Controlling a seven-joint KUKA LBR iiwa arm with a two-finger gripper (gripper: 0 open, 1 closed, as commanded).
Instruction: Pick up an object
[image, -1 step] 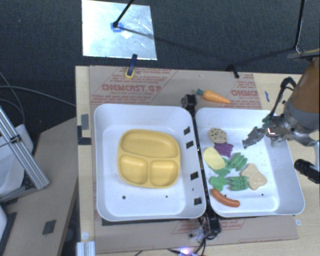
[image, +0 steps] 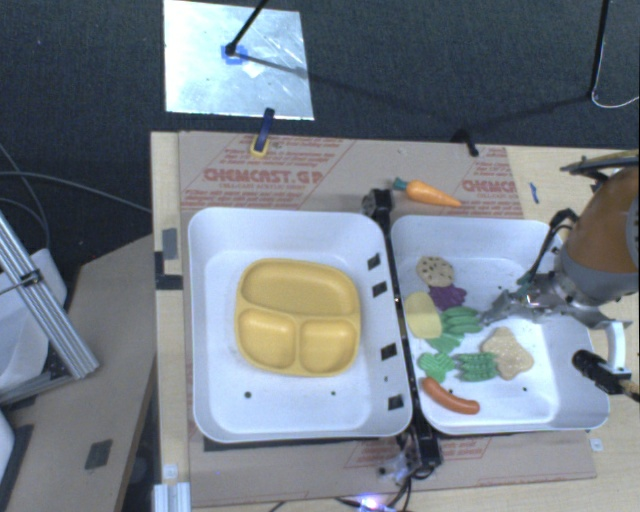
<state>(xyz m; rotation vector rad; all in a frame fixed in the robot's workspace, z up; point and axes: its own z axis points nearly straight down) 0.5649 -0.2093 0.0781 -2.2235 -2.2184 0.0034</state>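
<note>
Cardboard covers the bench (image: 300, 165) under both bins. Left bin (image: 215, 300) holds a yellow divided plate (image: 298, 316). Right bin (image: 560, 395) crowds toy foods leftward, green peas (image: 461, 321) beside the gripper (image: 497, 312); its grip state unclear.

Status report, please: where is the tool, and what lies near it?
Tool low in right bin, fingers unclear. Nothing seen held. Green toy beside its tip; tan toast piece just below.

A divided tray (image: 298, 316) lies in the left bin (image: 210, 250). Toy foods (image: 455, 345) cluster in the right bin's (image: 560, 400) left half. A carrot (image: 427, 192) lies on the bench (image: 330, 165) beyond it.
</note>
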